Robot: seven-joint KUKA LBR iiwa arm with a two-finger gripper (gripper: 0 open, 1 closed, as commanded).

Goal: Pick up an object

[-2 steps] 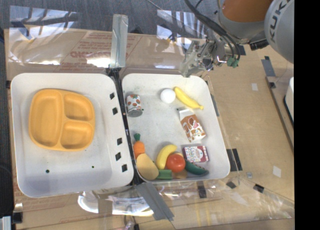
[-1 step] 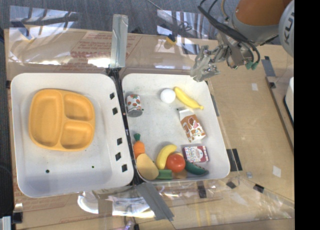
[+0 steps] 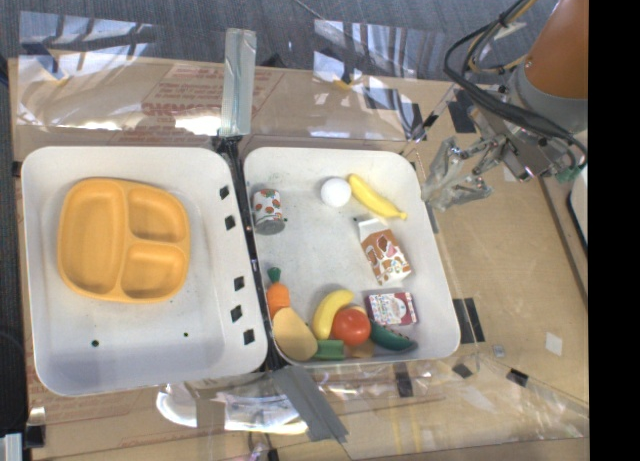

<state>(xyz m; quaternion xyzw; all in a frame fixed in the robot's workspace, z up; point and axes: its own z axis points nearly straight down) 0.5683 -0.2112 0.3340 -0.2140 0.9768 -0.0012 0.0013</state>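
The gripper hangs at the right of the frame, just outside the right bin's upper right rim, above the surface; nothing is between its fingers, and whether they are open or closed cannot be determined. The right bin contains a small can at upper left, a white ball beside a yellow banana, a tilted carton, a small red box, and a cluster along the lower edge: carrot, second banana, tomato. The left bin holds an orange divided tray.
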